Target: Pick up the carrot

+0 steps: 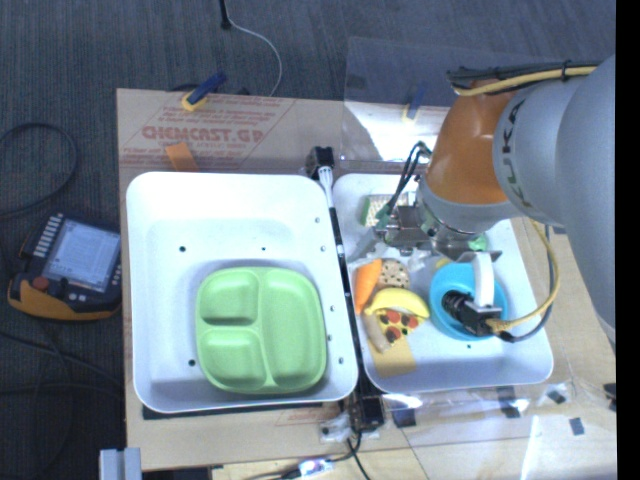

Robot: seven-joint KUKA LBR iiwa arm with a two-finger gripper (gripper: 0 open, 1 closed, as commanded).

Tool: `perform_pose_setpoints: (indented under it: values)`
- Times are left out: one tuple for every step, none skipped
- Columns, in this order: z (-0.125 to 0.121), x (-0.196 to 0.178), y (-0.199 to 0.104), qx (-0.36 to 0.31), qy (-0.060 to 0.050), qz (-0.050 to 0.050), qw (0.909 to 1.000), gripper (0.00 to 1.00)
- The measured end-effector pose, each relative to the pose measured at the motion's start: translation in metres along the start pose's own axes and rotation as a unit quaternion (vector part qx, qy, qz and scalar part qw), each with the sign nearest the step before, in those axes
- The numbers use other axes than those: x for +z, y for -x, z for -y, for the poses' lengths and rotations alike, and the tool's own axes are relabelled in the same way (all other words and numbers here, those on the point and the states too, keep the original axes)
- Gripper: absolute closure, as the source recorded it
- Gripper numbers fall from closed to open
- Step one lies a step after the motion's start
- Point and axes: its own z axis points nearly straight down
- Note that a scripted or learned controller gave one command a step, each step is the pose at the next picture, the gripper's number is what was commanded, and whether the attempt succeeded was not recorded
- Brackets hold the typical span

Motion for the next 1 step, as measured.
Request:
perform_pose_setpoints:
  values:
    - [0.0000,0.0000,0.0000,0.000,0.000,0.000,1.0000,0.00]
